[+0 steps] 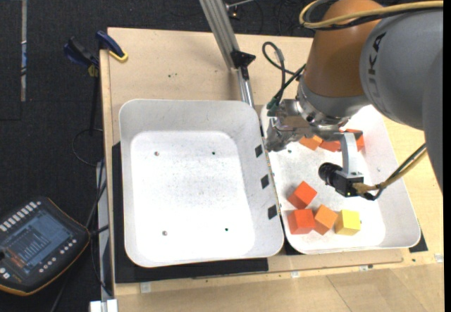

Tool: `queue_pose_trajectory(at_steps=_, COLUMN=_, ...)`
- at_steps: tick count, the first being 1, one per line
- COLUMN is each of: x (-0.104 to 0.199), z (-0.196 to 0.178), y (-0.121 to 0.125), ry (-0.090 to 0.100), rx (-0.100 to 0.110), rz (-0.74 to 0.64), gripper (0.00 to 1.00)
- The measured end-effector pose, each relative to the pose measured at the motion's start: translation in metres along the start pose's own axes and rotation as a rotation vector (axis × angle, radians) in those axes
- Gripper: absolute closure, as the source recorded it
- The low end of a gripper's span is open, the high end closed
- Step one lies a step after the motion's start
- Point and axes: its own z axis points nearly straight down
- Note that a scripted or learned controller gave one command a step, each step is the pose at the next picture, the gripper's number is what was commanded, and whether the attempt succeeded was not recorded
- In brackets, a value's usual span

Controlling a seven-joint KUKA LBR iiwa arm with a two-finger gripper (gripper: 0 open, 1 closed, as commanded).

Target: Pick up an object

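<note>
two white bins sit side by side: the left bin point(141, 163) and the right bin point(394, 226); in the right bin, near its front edge, three orange blocks cluster together: one point(304, 194) set back, one point(301, 221) in front of it, one paler point(325, 218) beside that; one yellow block point(349, 222) lies just right of the paler one; more orange pieces point(311, 141) lie under the arm, too hidden to count.

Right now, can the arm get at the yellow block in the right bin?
Probably yes: the yellow block lies uncovered near the right bin's front rim, with only a light orange block touching its left side.
</note>
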Motion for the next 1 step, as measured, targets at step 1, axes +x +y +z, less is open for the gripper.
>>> queue_pose_trajectory(at_steps=1, x=0.0523, z=0.0101, y=-0.0158, ry=0.000, rx=0.000, rz=0.000, gripper=1.00)
